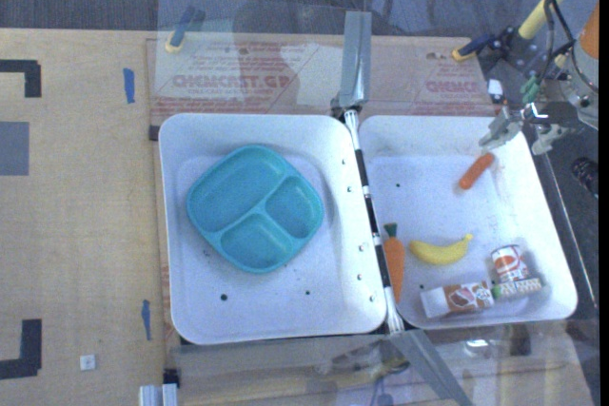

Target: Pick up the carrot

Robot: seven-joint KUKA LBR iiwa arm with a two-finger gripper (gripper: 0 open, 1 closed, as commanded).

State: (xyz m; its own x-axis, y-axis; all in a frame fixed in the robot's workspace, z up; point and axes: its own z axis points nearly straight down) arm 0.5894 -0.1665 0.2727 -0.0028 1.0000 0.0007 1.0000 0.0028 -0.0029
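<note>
Carrot (393,261) against right bin's (561,247) left wall, beside banana (441,249). Pincer (520,130) open, holding nothing, over that bin's far corner. Behind, board (238,76) lettering "CHEMCAST GP".

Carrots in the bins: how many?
2, both in the right bin. One carrot lies along its left wall by the divider; a smaller one lies near the far right corner, below the pincer. None seem hidden.

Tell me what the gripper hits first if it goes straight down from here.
Likely the right bin's floor near its top-right corner. The gripper sits beside the small orange piece, not over it. Depth is unclear.
</note>
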